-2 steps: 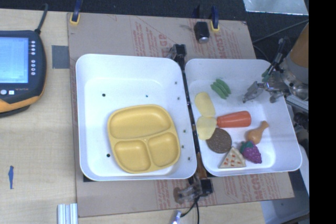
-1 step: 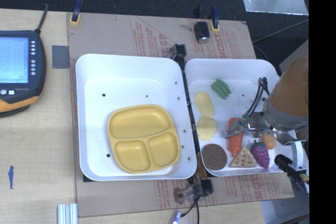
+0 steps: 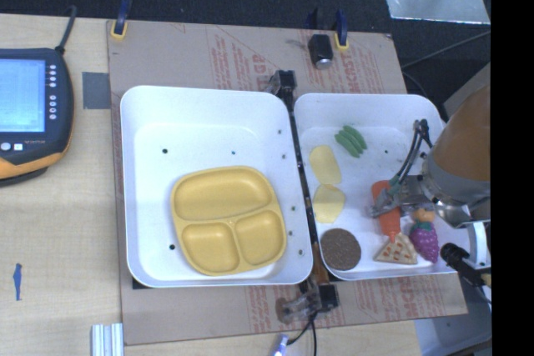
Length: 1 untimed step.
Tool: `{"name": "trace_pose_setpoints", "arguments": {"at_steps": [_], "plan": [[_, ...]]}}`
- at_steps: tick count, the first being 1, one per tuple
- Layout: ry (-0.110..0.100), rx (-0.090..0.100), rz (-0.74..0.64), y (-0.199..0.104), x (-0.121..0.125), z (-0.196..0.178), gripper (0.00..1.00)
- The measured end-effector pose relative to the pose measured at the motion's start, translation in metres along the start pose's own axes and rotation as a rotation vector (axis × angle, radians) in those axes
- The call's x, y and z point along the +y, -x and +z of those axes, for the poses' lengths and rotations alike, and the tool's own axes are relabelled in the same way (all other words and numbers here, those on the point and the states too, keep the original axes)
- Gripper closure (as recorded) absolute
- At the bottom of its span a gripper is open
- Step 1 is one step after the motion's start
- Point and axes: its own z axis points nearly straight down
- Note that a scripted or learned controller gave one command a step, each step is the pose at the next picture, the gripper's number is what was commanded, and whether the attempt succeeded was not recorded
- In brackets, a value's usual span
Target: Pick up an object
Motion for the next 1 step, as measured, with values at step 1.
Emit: {"name": "trace_pose_setpoints", "arguments": {"at_steps": [1], "plan": [[0.003, 0.001, 0.004, -0.0747, 0.0437, -0.0896, 1.0]]}}
